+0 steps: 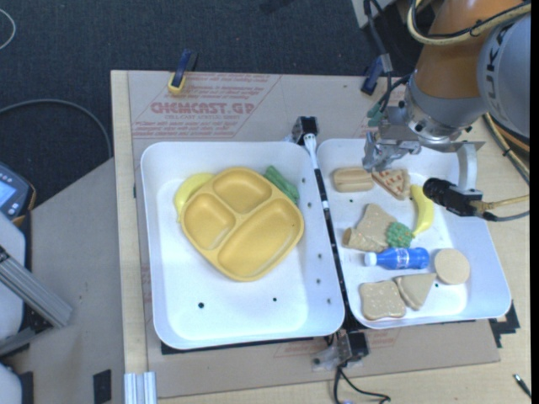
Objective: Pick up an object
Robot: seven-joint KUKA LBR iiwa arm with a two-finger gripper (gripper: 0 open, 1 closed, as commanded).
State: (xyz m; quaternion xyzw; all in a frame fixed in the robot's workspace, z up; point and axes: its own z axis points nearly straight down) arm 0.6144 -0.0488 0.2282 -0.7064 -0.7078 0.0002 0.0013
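Reaching in from the right: grey arm (472, 49) with the orange band, gripper (383, 156) low over the far end of the right bin (497, 297). Clenched or released: cannot tell from this slant, and nothing seen gripped.

Directly beneath and just beside the gripper: a tan bun (352, 179) to its left and a triangular pizza slice (392, 183) to its right, both flat on the bin floor, close to each other. Right of the slice, a yellow banana (423, 210), running near to far. Nearer, in the middle of the bin: a tan wedge (369, 226) touching a green broccoli piece (399, 235), then a blue bottle (402, 259) on its side, white cap to the left. Just right of the bottle, a round cookie (452, 267). At the near edge, two toast slices (381, 300) side by side.

In the left bin (168, 310): a yellow divided tray (242, 222), tilted, over a yellow plate (188, 192), with a green item (284, 184) at its far right corner.
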